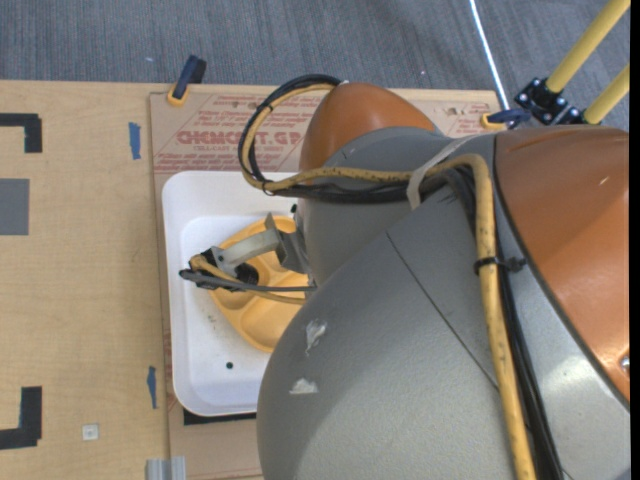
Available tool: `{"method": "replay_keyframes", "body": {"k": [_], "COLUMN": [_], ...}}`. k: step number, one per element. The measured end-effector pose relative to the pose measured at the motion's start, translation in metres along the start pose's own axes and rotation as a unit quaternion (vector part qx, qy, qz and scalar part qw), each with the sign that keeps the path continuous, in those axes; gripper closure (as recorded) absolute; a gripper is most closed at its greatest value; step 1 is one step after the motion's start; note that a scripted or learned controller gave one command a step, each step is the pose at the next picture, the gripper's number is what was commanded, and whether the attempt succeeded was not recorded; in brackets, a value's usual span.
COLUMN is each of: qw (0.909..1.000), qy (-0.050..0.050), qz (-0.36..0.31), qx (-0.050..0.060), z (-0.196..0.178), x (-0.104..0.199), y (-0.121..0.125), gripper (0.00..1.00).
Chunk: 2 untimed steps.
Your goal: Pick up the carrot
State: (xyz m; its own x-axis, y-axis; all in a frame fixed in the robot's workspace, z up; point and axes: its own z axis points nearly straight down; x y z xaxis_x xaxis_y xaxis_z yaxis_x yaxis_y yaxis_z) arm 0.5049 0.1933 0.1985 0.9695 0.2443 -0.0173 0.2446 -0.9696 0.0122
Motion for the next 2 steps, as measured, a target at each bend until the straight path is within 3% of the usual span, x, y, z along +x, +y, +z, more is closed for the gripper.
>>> {"method": "replay_keyframes", "body": {"k": [1, 2], "qw": [1.0, 0.9997], "qy": [-0.002, 0.007], "qz": [-0.001, 0.021], "qx": [-0.002, 0.006], "z": [-0.006, 0.105], "x": [0.0, 0.037], "y": [0.0, 0.014], "gripper": [1.0, 1.0]}}
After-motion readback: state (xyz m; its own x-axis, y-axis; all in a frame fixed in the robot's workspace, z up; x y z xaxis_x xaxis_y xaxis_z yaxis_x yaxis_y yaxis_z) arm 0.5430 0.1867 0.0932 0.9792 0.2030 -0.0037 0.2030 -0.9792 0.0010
